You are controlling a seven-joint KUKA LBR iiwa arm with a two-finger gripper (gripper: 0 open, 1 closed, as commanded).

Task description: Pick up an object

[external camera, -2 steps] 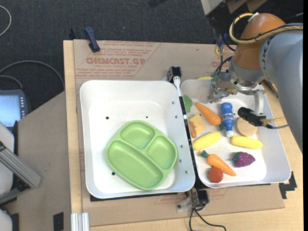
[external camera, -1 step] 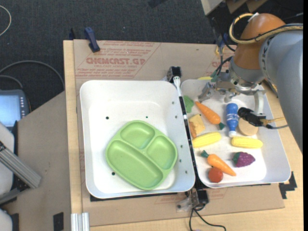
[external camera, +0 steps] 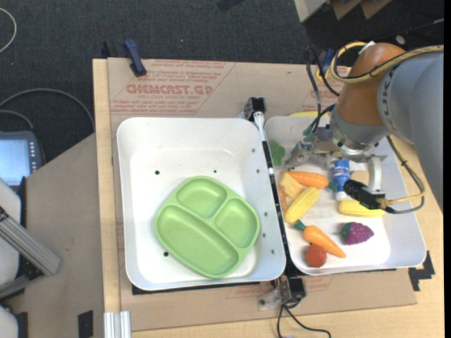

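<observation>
Camera view puts the gripper point(external camera: 325, 155) low in the right bin point(external camera: 405, 248) above a carrot point(external camera: 308, 179) and corn cob point(external camera: 301, 204); its grip state cannot be told. Best descend squarely over one piece, clear of neighbours.

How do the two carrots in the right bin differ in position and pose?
The upper carrot lies nearly level, close beneath the end effector; the lower carrot lies slanted, nearer the bin's front edge. The upper carrot rests beside the corn cob, while the lower carrot sits between a red tomato and purple grapes. Both are orange and lie flat in the right bin.
</observation>
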